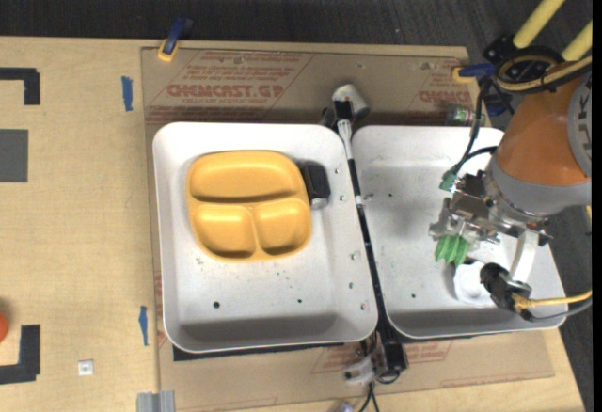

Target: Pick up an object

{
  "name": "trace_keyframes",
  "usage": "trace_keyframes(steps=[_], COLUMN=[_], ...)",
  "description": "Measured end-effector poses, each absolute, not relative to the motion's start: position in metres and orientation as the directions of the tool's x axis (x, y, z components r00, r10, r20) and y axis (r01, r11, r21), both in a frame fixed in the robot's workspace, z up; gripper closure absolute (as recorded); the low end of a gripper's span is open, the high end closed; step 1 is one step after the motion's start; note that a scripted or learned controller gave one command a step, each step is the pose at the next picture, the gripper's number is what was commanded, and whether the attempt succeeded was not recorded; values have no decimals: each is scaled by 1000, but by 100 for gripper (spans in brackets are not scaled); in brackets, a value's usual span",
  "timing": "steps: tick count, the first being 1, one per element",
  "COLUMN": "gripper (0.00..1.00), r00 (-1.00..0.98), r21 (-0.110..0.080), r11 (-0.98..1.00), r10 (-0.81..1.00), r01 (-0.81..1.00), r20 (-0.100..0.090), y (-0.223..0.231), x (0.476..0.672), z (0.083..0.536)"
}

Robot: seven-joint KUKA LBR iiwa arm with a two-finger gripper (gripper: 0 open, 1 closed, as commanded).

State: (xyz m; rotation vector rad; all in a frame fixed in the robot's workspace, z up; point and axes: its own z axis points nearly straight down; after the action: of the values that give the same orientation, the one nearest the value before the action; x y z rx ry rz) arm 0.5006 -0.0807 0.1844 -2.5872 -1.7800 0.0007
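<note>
In the right bin (404,203), my gripper (463,233) hangs low over the bin's right half, below the orange wrist band. A small green object (450,250) pokes out just under the gripper's lower left side, touching or nearly touching it; the gripper body hides part of it. A white round object (468,285) lies on the bin floor right below the green one. In the left bin (179,297), a yellow divided tray (250,203) rests at the upper middle, with a small black object (315,182) against its right side.
A black clamp and cable (346,109) run along the seam between the bins. A yellow and black cable (536,305) trails from the wrist over the right bin's lower right corner. The bins sit on brown cardboard (235,81).
</note>
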Motion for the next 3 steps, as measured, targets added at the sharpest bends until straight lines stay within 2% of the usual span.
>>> trace_keyframes(steps=[1, 2, 3], gripper=[100, 0, 0], r00=[580, 580, 297], r21=[-4, -3, -4], r11=[-580, -580, -297], r10=[815, 815, 955], r01=[815, 815, 955], r20=[0, 0, 1], y=[-129, -128, -109], x=[492, 492, 479], z=[164, 164, 99])
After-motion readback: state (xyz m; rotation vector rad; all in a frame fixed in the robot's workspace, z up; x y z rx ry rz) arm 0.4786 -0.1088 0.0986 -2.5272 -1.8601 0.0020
